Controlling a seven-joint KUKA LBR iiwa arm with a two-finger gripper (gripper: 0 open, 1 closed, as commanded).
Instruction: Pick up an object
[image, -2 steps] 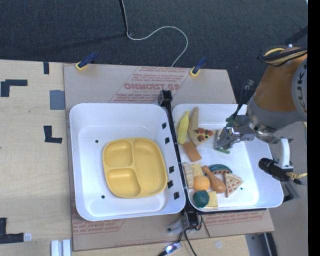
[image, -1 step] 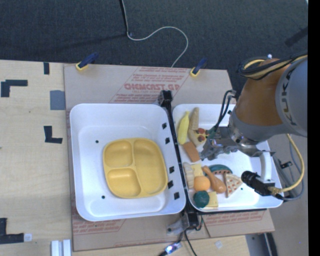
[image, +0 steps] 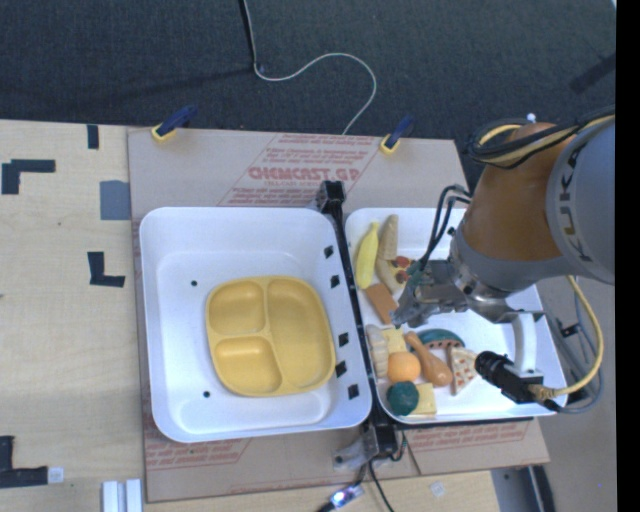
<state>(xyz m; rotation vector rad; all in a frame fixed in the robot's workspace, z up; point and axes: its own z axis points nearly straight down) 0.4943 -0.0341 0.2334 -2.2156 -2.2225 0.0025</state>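
— Orange carrot (image: 430, 362) lies in our right bin (image: 520, 400), just below-left of the gripper (image: 412, 305), long axis diagonal?
— Yes. We can't tell the gripper's state.

- Pale wood-grain bench (image: 60, 330), marked with dark tape shapes (image: 100, 268) on its left part.
- Covered in the middle by a brown cardboard sheet (image: 290, 170) with red print, held by two yellow-and-blue clamps (image: 174, 122) at its far edge.
- Carrying two shallow white bins on the cardboard, side by side and touching: left bin (image: 170, 300), right bin (image: 500, 405).
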